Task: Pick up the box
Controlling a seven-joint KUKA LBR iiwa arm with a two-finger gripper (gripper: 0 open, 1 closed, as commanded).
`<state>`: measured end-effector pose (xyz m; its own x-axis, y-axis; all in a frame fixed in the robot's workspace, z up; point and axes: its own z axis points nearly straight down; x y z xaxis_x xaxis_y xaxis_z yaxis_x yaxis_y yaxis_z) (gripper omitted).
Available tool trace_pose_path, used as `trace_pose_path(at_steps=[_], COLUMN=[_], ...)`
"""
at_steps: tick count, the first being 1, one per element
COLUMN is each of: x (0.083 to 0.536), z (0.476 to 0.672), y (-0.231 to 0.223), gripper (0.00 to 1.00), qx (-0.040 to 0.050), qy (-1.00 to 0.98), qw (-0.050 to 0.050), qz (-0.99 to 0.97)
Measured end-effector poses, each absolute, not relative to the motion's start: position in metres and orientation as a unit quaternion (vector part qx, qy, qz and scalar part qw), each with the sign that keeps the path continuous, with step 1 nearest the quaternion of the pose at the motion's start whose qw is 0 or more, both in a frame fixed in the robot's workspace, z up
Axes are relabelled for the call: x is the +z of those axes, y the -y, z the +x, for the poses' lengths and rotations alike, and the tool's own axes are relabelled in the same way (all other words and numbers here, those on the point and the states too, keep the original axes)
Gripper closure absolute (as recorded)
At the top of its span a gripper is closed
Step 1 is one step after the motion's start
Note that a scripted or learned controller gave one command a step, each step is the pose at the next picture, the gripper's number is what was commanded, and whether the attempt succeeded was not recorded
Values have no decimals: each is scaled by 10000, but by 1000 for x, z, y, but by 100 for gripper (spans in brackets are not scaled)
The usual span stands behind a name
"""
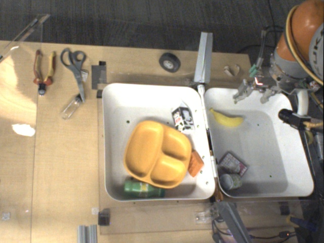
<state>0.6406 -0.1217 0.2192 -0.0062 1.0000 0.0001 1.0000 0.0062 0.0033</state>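
A small black-and-white printed box point(182, 118) lies in the left bin point(114, 135) near its back right corner. An orange box point(196, 164) is wedged between a yellow divided plate point(157, 154) and that bin's right wall. Another small printed box point(233, 163) lies flat in the right bin point(288, 161), front left. My gripper point(252, 93) hangs over the back left edge of the right bin, far from all the boxes. It is open, its two fingers spread apart with nothing between them.
A banana point(227, 119) lies in the right bin near the gripper, and a grey can point(231, 181) sits by the front wall. A green can point(144, 188) lies under the plate's front edge. Scissors point(76, 70), pliers point(43, 70) and a tape roll point(170, 62) rest on the bench.
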Motion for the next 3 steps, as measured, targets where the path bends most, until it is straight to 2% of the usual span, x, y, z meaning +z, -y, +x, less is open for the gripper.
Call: trace_pose_path(at_steps=[1, 2, 3], x=[125, 90, 103], z=[536, 500, 504], y=[116, 94, 95], gripper=[0, 0, 100], qx=[13, 48, 74], qy=[-7605, -7712, -7715], qw=[13, 82, 144], qz=[6494, 6365, 6360])
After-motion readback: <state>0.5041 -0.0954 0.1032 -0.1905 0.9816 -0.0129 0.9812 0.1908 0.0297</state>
